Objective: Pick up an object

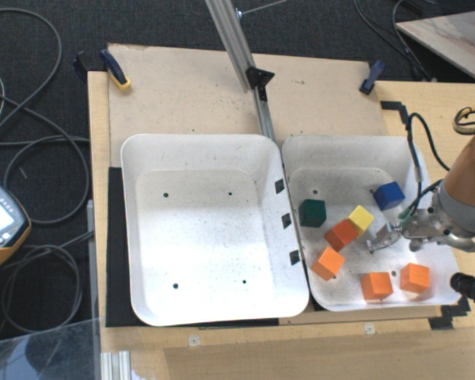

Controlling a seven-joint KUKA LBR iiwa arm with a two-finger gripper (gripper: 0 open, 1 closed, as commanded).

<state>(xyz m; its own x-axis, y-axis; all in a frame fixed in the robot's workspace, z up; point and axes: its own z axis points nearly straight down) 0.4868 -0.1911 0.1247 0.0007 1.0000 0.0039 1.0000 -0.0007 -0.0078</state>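
Dark carpet point(32, 77) strewn with black cables surrounds a pale wooden bench point(182, 93), and a grey handheld unit point(0, 220) sits at the far left edge. On the bench, a blue-and-yellow clamp point(115, 70) grips the back left corner, and a slanted metal rail point(233, 34) runs down to the seam between the two bins. Leftmost of the bins is the left bin point(142, 161), white and speckled with dark flecks. Just beside it, with its rim touching, is the right bin point(332, 145), which holds all the blocks. A dark green cube point(313, 212) lies nearest the dividing rim. Below and right of it an orange block point(328, 263) rests toward the front, and a red-orange block point(342, 233) touches a yellow block point(362, 218) at its upper right. Farther right a blue cube point(389, 195) sits toward the back, while two more orange cubes, one at the front point(377, 286) and its neighbour point(416, 278), lie side by side near the front rim. The gripper point(384, 238) reaches in low from the right, its metal tip just right of the yellow and red-orange blocks; how far its parts stand apart cannot be made out, and no block is seen between them. Behind it the arm point(467, 188) rises at the right edge.
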